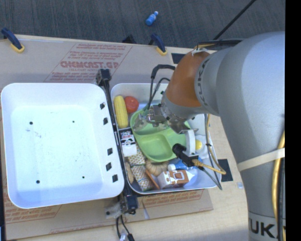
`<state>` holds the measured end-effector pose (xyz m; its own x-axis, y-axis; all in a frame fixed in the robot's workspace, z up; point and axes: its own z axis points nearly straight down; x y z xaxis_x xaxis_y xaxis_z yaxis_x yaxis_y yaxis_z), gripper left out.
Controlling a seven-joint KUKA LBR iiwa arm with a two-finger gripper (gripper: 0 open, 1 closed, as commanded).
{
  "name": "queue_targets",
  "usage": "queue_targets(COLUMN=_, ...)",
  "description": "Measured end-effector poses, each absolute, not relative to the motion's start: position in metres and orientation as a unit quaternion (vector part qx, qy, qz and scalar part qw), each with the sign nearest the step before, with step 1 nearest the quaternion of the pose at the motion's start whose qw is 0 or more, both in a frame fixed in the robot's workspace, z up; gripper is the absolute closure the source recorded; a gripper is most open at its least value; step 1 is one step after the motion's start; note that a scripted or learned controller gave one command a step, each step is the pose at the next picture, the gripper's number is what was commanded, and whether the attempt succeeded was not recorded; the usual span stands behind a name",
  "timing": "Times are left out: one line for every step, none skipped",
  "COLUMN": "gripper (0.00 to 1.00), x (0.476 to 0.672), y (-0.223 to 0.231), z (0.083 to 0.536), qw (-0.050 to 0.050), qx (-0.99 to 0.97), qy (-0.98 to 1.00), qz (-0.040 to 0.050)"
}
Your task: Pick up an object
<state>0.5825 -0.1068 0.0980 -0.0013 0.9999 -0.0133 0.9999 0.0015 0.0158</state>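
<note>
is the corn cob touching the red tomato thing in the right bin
Touching, as far as the camera view shows: the yellow corn cob lies along the bin's left wall and the red ball sits against its upper right side, no gap visible.

A flat brown cardboard sheet (90, 59) with red printed lettering covers the light wooden bench (230, 205). 2 shallow white plastic bins rest directly on it, side by side and touching: the left bin (55, 144) and the right bin (206, 184). 2 blue and yellow clamps (12, 39) (158, 43) grip the sheet's far edge.
</note>
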Motion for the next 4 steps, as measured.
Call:
queue_targets(gripper=0.00, x=0.655, y=-0.105, z=0.094, qw=0.001, qx=0.706, qy=0.708, qz=-0.0052)
queue_targets(gripper=0.00, x=0.607, y=-0.104, z=0.095, qw=0.004, qx=0.705, qy=0.709, qz=0.0005)
queue_targets(gripper=0.00, x=0.654, y=-0.099, z=0.093, qw=-0.001, qx=0.706, qy=0.708, qz=-0.0079)
queue_targets(gripper=0.00, x=0.595, y=-0.095, z=0.093, qw=0.002, qx=0.705, qy=0.709, qz=-0.0007)
